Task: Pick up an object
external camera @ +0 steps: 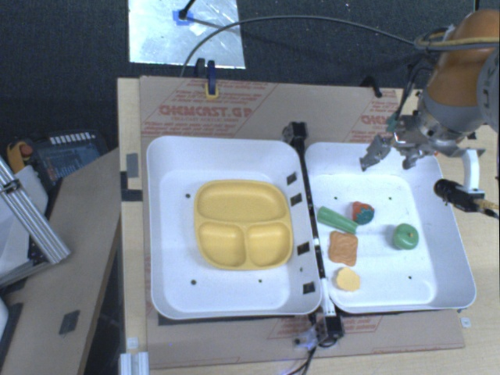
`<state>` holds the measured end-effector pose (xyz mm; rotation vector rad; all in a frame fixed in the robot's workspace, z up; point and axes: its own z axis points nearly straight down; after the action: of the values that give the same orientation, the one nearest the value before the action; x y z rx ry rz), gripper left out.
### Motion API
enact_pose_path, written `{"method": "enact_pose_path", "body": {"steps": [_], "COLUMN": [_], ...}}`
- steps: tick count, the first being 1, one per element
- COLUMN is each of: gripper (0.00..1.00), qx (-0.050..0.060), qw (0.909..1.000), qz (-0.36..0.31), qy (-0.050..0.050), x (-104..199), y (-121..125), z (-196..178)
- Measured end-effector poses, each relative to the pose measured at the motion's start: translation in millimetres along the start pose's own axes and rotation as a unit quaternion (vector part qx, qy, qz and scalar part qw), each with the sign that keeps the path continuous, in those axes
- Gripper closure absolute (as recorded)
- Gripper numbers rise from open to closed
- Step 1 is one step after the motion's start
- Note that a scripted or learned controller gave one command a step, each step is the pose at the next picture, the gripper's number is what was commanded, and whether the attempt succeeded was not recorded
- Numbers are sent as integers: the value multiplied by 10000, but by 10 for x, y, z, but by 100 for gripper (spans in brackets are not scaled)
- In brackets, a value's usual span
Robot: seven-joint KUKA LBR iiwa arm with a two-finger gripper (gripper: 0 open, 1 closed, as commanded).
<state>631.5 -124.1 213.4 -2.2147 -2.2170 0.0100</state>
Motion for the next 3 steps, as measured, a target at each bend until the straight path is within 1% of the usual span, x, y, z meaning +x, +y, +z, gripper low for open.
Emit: {"method": "enact_pose_path", "body": {"steps": [1, 2, 3], "gripper": [0, 0, 0], "qx": [-56, -41, -39], "qw": [10000, 10000, 10000], "qz": [-10, 3, 2], "qy": [-8, -7, -4], "x": [2, -101, -77], "y": [25, 39, -45], "z": [-65, 471, 939]}}
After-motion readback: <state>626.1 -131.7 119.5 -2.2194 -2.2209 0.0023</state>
